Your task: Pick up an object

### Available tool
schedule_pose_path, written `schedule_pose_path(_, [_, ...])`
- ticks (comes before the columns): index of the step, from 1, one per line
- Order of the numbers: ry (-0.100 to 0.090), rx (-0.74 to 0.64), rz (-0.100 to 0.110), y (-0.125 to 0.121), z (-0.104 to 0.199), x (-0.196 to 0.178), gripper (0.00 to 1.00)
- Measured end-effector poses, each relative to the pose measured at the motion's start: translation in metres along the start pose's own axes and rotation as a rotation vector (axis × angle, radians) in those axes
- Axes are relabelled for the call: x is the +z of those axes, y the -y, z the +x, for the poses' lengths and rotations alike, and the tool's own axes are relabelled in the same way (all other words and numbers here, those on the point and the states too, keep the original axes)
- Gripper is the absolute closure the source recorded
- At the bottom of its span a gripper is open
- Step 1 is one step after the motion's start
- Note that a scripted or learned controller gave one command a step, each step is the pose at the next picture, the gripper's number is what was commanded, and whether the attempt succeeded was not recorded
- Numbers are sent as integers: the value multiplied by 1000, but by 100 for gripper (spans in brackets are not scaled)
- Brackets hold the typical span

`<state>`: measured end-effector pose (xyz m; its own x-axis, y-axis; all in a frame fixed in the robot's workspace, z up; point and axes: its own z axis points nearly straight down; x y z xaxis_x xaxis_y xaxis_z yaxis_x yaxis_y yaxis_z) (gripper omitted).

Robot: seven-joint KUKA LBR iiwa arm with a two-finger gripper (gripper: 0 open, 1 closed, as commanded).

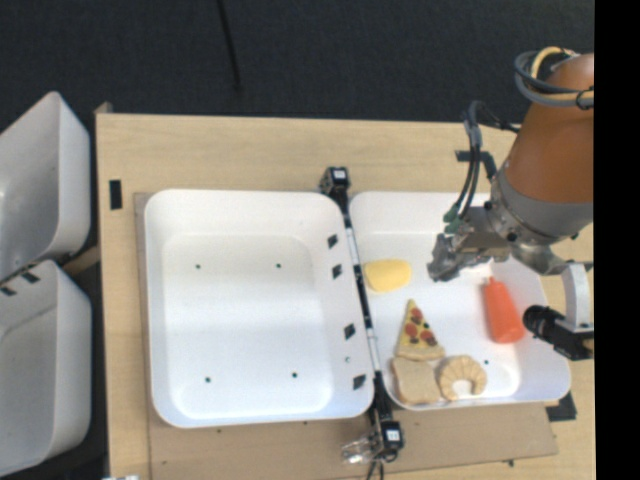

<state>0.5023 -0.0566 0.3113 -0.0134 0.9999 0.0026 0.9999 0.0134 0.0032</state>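
Note:
The right bin (400, 213) holds several toy foods. A yellow lemon-shaped piece (387, 274) lies near the divider, with a pizza slice (418, 332) below it. A slice of bread (417, 380) and a pale croissant (463, 376) sit at the bin's front edge. An orange carrot-like piece (502, 310) rests on the right side. My gripper (447, 264) hangs over the middle of the right bin, between the yellow piece and the orange piece, a short way right of the yellow one. Nothing shows between its dark fingers.
The left bin (245, 308) lies beside the right one, split from it by a ridge with black clips (350, 298). White containers (40, 268) stand off the bench at the left. A black part (558, 328) of the arm overhangs the right bin's right edge.

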Motion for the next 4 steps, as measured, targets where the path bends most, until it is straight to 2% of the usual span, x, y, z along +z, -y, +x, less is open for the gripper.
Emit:
schedule_pose_path(1, [1,4,3,11,75,3,100])
schedule_pose_path(2, [5,18,7,13,20,53,100])
schedule_pose_path(3, [7,20,1,14,-55,45,100])
schedule_pose_path(4, [1,8,8,6,4,99,100])
